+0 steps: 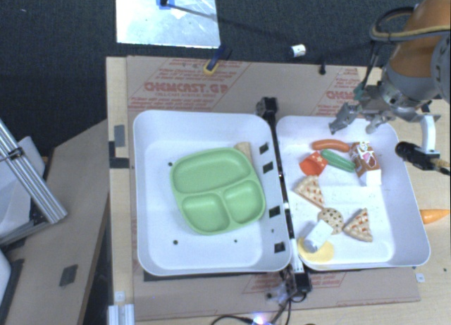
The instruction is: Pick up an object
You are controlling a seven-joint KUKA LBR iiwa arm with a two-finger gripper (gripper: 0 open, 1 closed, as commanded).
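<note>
Both bins are plain white: the left bin (151, 246) carries a pale green divided tray (215, 189), with a tan sliver (244, 149) at the tray's far edge. In the right bin (409, 239) lie an orange-red sausage (331, 145), a dark green pod (339, 162), a red-orange pepper piece (313, 165), two tan pizza wedges dotted red (309, 191) (359, 225), a beige cookie with dark specks (329, 218), a yellow slice under a white block (316, 248), and a brown-and-white cake piece (365, 161). The desk (183, 84) is light tan with red printed lettering. The hand (361, 115) is grey metal, the arm (423, 24) grey with an orange band.
</note>
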